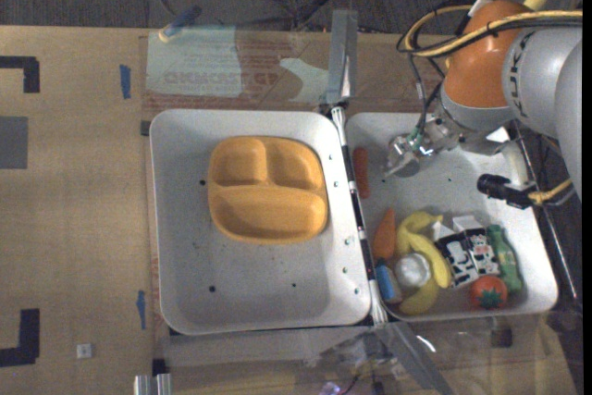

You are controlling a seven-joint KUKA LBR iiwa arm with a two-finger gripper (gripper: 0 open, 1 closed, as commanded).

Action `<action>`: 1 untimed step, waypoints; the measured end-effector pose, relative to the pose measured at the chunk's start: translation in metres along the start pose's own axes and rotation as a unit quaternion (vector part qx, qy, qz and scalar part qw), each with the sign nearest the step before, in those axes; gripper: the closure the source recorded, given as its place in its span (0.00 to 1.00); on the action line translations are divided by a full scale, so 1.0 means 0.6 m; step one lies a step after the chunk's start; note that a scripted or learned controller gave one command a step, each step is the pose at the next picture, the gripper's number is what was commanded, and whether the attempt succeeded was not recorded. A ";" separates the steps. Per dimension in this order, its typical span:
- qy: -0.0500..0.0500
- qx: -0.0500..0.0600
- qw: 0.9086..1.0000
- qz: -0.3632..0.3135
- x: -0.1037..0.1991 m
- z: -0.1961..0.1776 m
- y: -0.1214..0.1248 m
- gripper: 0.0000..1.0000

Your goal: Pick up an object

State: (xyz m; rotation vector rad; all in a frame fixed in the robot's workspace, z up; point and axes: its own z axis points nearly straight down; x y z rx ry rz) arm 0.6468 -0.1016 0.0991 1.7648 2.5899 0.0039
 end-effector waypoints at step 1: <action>0.001 0.002 0.990 0.142 0.101 -0.144 0.039 1.00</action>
